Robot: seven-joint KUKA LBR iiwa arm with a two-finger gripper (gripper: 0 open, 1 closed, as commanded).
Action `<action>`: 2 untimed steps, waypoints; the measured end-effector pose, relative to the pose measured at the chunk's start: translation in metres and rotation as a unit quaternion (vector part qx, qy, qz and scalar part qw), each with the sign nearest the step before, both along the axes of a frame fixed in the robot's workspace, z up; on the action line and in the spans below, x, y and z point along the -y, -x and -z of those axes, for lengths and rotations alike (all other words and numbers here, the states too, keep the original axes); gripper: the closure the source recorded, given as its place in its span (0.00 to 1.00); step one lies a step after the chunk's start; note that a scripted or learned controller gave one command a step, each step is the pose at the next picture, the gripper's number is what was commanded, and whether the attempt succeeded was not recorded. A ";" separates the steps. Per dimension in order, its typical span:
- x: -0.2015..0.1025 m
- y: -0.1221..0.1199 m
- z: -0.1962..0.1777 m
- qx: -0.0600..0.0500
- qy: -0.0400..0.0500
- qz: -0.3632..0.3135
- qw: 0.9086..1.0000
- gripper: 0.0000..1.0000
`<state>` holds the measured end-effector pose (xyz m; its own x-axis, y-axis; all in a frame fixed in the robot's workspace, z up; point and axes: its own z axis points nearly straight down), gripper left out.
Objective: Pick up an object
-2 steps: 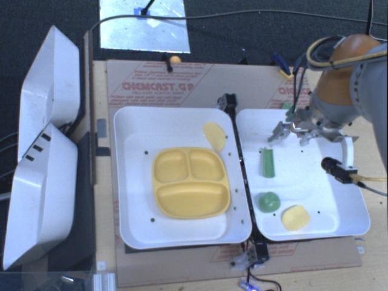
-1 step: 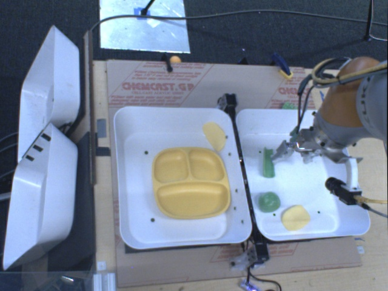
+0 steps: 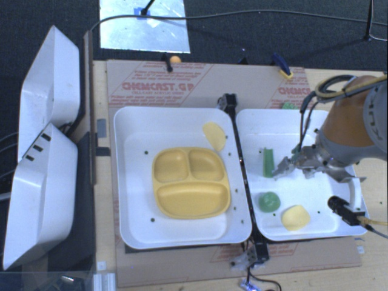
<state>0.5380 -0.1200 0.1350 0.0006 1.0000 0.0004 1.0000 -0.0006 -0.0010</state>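
In the right bin point(image 3: 285, 117) a green stick point(image 3: 267, 162) lies upright in the picture near the left wall. Below it rests a round green object point(image 3: 269, 201), and a pale yellow lump point(image 3: 295, 217) lies to the right of that. My gripper point(image 3: 284, 167) hangs low over the right bin, just right of the green stick's lower end. Nothing shows as held in it. The left bin point(image 3: 136, 223) holds a yellow divided tray point(image 3: 191, 182) and a pale yellow oval piece point(image 3: 214, 136) near its upper right corner.
The orange and grey arm point(image 3: 354, 129) covers the right bin's right side. The black divider point(image 3: 237, 156) between the bins runs close to the green stick. White housings point(image 3: 42, 156) stand at the far left, off the bench.
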 end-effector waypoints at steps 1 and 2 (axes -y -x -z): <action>-0.033 -0.045 -0.038 0.003 0.000 -0.002 1.000 0.00; -0.027 -0.102 -0.050 0.002 0.000 -0.001 1.000 0.00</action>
<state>0.6404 -0.0931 0.1852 -0.0017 1.0000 -0.0006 1.0000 0.0017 0.0035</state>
